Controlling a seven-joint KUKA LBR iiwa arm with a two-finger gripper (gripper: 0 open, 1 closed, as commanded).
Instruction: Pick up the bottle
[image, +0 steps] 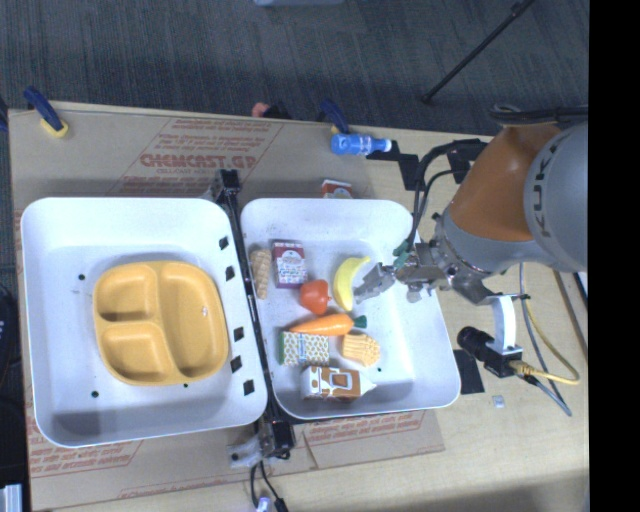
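Bottle (358, 145) (blue) behind right bin (425, 385)

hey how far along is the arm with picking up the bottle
Nothing looks done yet. The blue bottle lies on the bench behind the right bin, outside it. The gripper is low inside that bin, beside the banana, away from the bottle. Reaching, grasping and lifting the bottle are all left.

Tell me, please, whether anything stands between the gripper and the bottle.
Only the bin wall. The gripper is down in the right bin beside the banana, while the blue bottle lies outside on the bench, beyond that bin's far rim. The arm would probably have to rise over the rim; no loose item sits between them.
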